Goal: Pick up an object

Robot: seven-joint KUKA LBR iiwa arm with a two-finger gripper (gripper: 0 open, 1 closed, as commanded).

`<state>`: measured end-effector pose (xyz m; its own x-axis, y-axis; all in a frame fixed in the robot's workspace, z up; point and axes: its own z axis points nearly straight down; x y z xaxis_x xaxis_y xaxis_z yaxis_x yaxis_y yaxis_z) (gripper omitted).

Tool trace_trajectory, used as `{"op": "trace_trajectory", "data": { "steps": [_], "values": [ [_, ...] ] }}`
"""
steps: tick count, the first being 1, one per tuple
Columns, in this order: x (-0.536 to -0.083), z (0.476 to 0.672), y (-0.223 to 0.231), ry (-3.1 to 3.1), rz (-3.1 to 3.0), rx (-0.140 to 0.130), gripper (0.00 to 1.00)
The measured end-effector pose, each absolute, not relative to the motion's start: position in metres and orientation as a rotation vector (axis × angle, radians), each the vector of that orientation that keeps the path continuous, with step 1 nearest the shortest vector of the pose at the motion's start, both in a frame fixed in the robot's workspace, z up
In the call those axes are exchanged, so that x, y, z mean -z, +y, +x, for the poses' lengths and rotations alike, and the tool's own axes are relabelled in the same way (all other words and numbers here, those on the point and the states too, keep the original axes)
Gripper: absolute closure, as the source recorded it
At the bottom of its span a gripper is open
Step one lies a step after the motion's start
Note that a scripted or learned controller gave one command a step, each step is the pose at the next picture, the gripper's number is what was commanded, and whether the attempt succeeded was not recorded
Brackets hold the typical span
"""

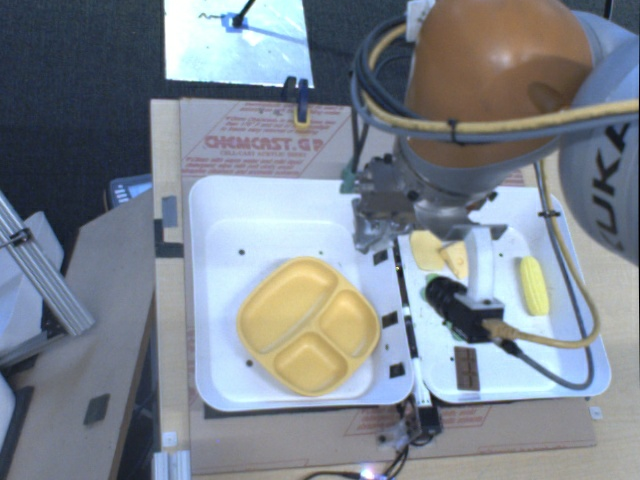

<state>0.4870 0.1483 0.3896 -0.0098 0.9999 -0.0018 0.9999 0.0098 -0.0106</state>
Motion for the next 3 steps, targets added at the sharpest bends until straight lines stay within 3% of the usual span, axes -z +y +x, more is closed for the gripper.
{"op": "trace_trajectory", "data": {
  "steps": [1, 2, 3],
  "values": [
    [-0.422, 0.487, 0.137, -2.224, -2.221, 0.006, 1.00],
    [-0.316, 0.532, 0.194, -2.229, -2.211, -0.004, 1.00],
    [-0.361, 0.524, 0.188, -2.227, -2.218, 0.007, 1.00]
  ]
}}
